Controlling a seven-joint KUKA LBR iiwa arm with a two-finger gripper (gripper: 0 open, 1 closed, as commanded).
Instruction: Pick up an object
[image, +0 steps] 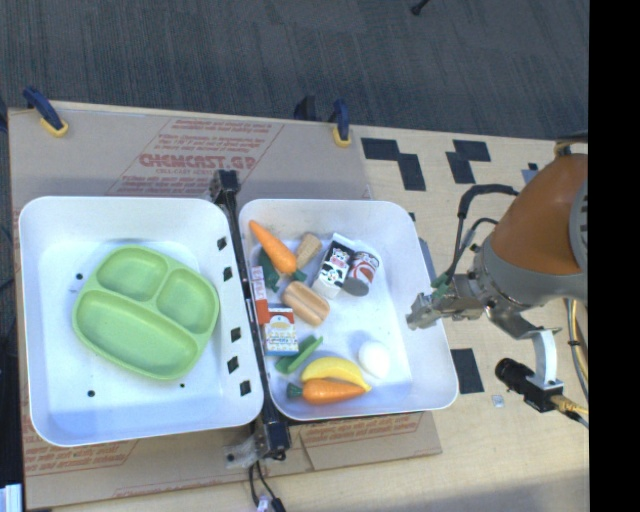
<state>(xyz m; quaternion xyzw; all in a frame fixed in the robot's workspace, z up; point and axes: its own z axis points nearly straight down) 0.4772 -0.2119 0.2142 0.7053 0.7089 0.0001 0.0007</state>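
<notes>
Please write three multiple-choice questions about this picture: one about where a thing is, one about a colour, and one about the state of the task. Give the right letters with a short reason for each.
1. Where does the divided plate lie?
A. in the left bin
B. in the right bin
C. on the cardboard behind the bins

2. What colour is the egg?
A. green
B. white
C. orange

3. Where is the gripper now?
A. above the plate
B. down among the food toys
C. at the right rim of the right bin

Answers:
1. A: the green plate lies alone on the floor of the left bin.
2. B: the egg is white, beside the yellow banana near the front of the right bin.
3. C: the gripper sits at that bin's right rim, apart from every toy, so nothing is picked up yet.
</notes>
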